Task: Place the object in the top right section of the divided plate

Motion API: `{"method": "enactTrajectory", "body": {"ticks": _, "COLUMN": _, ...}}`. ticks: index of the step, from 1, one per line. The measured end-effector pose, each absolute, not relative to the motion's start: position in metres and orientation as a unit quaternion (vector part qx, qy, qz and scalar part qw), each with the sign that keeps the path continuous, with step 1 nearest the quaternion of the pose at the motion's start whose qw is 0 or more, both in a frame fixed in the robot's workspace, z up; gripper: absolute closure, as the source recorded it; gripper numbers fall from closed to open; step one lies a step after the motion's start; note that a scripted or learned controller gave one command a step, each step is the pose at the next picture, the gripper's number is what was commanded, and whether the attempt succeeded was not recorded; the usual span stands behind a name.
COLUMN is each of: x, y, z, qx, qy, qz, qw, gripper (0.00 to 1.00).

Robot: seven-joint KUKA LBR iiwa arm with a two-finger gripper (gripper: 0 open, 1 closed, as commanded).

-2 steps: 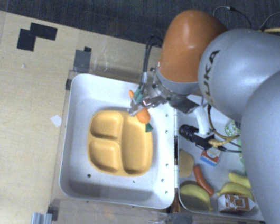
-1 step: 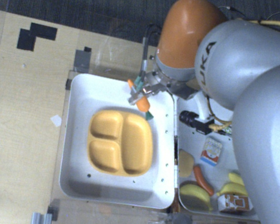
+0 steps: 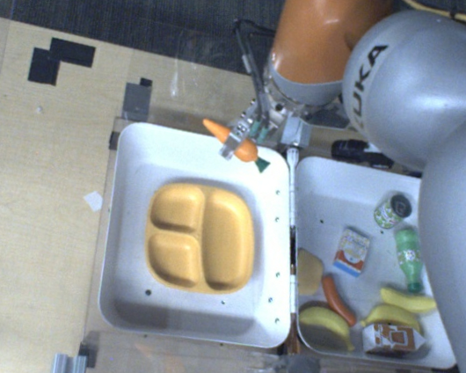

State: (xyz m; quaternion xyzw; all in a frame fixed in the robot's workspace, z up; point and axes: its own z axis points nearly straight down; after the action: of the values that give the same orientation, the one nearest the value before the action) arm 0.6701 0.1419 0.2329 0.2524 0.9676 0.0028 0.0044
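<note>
Between the claw's (image 3: 243,141) fingers sits a carrot (image 3: 228,138), pinched above the left bin's (image 3: 127,207) far rim. Below it lies the yellow divided plate (image 3: 203,237); to its right, the other bin (image 3: 340,187) holds bananas (image 3: 405,300), a bottle (image 3: 408,257) and cartons (image 3: 352,251).

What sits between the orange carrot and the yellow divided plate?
Nothing: in the camera view, bare white bin floor separates the orange toy carrot from the yellow divided plate.

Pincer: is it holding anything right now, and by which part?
Yes. The pincer holds a toy carrot near its thick, leafy end; the pointed orange tip sticks out to the left, above the far rim of the left bin.
</note>
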Motion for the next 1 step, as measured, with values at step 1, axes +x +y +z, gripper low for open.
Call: {"method": "enactTrajectory", "body": {"ticks": 1, "x": 0.6246, "y": 0.1149, "z": 0.2191, "qx": 0.243, "qy": 0.970, "qz": 0.0020, "qw": 0.003, "gripper": 1.00}}
